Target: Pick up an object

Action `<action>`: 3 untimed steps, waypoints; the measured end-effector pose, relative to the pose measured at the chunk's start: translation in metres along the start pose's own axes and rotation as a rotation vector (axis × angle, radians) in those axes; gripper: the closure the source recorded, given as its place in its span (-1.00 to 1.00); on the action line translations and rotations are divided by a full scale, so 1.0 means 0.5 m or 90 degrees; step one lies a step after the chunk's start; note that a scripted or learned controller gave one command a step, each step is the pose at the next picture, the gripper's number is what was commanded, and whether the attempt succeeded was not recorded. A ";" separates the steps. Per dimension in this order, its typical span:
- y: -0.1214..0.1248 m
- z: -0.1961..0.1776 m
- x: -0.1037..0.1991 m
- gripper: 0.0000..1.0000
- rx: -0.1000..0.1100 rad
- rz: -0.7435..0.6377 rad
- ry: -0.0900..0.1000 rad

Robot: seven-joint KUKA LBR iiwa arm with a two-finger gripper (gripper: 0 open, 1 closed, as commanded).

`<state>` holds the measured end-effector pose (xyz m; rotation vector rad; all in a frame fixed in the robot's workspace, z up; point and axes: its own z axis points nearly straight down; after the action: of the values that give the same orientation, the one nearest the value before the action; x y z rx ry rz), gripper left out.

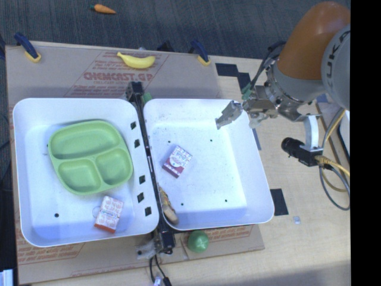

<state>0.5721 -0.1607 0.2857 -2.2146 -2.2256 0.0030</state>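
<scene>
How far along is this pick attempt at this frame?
Nothing looks picked yet. The small carton lies on the right bin's floor, apart from the gripper, which hangs over the bin's upper right part with nothing between its fingers. Descending, closing and lifting remain.

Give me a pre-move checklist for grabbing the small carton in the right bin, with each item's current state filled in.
1. Small carton lies in the right bin: ok.
2. Nothing touches the carton: ok.
3. Gripper above the right bin: ok.
4. Gripper directly over the carton: not ok, it sits toward the bin's far right corner.
5. Nothing between the fingers: ok.
6. Fingers wide enough for the carton: cannot tell.
</scene>
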 end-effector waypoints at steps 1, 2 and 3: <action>-0.128 0.207 0.021 -1.00 0.001 -0.001 0.000; -0.056 0.279 -0.041 -1.00 0.000 -0.001 -0.001; 0.083 0.258 -0.100 -1.00 -0.001 0.000 0.000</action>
<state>0.6134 -0.2103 0.1566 -2.2152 -2.2268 -0.0001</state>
